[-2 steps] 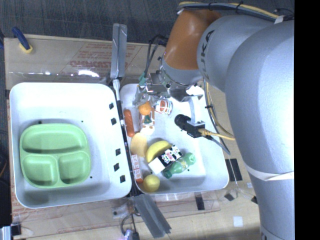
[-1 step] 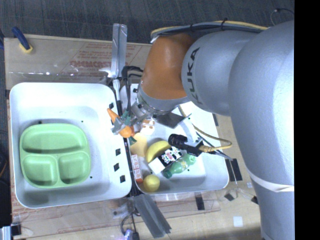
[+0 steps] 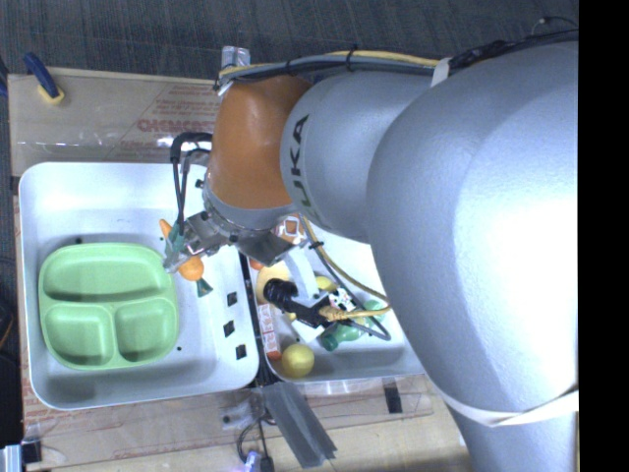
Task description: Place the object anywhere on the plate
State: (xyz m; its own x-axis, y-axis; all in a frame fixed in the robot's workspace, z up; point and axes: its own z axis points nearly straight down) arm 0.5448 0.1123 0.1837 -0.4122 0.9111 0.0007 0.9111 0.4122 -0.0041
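Seemingly, the jaws (image 3: 182, 254) gripped a small orange toy (image 3: 191, 268) beside the plate (image 3: 108, 303); it looked light, stiff, best pinched mid-body.

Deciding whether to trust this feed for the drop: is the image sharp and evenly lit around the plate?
Camera view: green plate sharp and evenly lit, soft shadows in its compartments; the arm looms large and slightly soft; the tool area is dim and cluttered, small orange object hard to resolve.
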